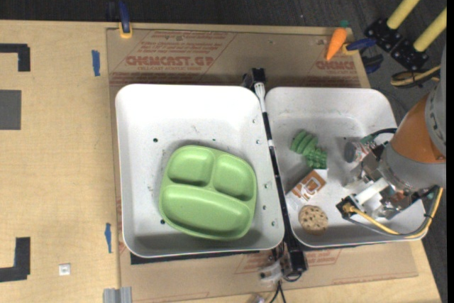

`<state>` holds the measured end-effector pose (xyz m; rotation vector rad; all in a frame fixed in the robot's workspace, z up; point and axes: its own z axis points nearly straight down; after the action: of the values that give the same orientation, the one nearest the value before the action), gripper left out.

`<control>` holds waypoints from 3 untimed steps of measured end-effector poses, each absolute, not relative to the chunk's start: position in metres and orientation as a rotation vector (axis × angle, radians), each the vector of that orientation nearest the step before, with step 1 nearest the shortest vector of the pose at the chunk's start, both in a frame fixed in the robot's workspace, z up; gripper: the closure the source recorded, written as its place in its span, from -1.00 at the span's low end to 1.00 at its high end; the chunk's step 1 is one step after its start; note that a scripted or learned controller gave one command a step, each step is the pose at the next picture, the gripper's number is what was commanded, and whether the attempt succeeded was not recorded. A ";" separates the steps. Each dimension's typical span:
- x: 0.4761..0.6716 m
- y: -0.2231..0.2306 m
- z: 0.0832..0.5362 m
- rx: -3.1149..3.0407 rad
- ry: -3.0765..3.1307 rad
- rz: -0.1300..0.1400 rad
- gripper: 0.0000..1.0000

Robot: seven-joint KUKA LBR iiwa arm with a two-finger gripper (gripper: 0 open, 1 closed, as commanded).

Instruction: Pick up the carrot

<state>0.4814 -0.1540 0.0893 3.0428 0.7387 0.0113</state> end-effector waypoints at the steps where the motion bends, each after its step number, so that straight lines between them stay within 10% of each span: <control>1: 0.483 -0.175 0.089 2.984 0.994 0.014 -1.00; 2: 0.483 -0.194 0.089 2.791 1.455 0.017 -1.00; 3: 0.486 -0.194 0.100 2.782 1.455 0.024 1.00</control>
<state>0.4859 -0.1944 0.1003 2.7822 1.4548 0.0235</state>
